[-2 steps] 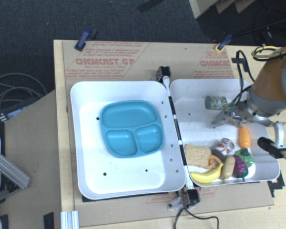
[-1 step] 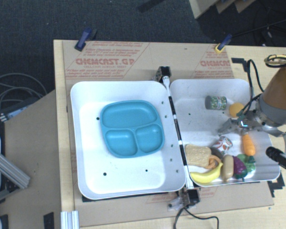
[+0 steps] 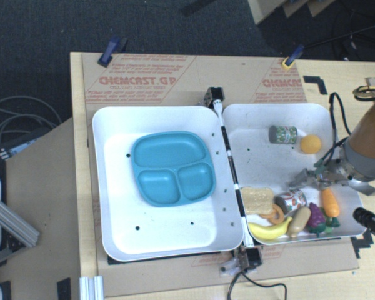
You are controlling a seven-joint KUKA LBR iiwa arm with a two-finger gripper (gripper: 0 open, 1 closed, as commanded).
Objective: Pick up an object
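Gripper (image 3: 309, 177) sits low in the right bin (image 3: 250, 120), fingers look spread and holding nothing, though it's kinda blurry. Toys crowd the bin's 6 o'clock edge: banana (image 3: 267, 231), carrot (image 3: 329, 202), bread (image 3: 257, 199). Can (image 3: 282, 134) and orange (image 3: 310, 144) sit toward 12. Arm (image 3: 365, 145) comes from 3 o'clock, cut off at the frame edge.

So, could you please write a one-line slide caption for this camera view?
Tool hovers over toy food in the right bin; blue divided plate in the left bin.
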